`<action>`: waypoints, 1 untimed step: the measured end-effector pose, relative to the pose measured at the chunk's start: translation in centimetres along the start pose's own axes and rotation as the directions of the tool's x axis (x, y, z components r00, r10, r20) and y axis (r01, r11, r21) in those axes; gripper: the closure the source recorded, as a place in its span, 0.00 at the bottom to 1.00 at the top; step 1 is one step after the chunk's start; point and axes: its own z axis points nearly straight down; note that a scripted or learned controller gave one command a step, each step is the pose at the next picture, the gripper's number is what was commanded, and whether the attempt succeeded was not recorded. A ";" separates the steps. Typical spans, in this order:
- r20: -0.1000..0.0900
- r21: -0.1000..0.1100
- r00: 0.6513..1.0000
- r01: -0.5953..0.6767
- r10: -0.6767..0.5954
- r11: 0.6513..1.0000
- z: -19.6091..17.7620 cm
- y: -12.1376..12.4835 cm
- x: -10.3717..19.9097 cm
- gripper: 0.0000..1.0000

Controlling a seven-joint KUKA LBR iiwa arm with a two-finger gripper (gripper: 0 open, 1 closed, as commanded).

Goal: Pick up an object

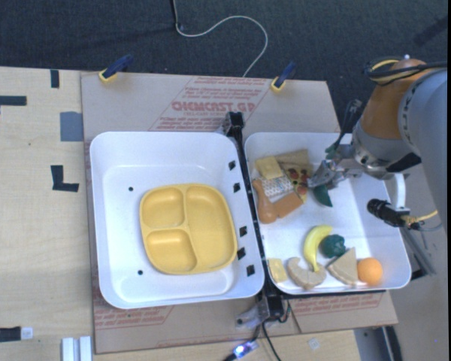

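I see even, fairly bright overhead light; the white bins [105, 201] glare slightly at frame centre. Shadows stay soft and short. The picture looks mildly soft overall, and the dark floor [75, 13] along the top loses detail.

Two bins sit side by side on a sheet of cardboard [210, 104] in the middle of the frame. The left bin [113, 156] has a tray with three parts [188, 228] lying in it. The right bin [376, 235] has food toys in it. A packet [279, 190] lies in its upper left part. A banana [314, 245] lies lower down, near the middle. A ball [369, 271] sits in the lower right corner, touching a wedge [343, 268] on its left. The arm [395, 119] comes in from the right of the frame.
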 end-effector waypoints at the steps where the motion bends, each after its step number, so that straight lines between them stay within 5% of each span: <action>1: -0.003 -0.005 1.000 -0.003 0.003 1.000 -5.9 -0.5 -0.5 1.00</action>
